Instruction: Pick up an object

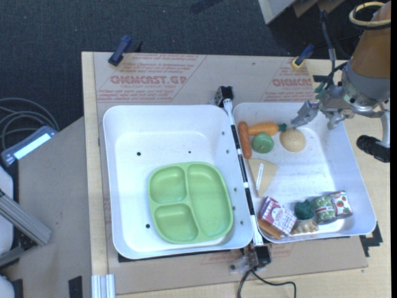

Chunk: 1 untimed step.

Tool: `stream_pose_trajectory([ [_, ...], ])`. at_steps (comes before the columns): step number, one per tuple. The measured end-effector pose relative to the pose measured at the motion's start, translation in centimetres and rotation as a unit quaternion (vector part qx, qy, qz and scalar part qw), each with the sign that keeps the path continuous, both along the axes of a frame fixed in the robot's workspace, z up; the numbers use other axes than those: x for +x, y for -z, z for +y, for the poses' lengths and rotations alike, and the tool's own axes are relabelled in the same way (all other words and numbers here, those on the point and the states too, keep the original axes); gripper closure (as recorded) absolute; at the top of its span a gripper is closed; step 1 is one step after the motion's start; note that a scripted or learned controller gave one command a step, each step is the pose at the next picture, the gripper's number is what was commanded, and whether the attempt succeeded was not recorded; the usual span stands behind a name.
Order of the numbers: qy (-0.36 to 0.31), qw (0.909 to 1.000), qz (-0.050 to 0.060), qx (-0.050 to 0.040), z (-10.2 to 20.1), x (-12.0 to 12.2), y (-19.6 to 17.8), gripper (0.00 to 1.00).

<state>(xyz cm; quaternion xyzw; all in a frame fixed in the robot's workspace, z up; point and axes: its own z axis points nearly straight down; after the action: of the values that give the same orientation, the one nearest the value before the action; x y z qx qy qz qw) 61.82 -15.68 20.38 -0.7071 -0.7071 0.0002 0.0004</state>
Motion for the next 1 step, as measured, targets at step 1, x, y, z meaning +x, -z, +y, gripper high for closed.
stream_pose_trajectory([
  [1, -0.001, 1.0, 0.001, 0.0004, 6.28, -1.47, 4.8, 0.0],
])
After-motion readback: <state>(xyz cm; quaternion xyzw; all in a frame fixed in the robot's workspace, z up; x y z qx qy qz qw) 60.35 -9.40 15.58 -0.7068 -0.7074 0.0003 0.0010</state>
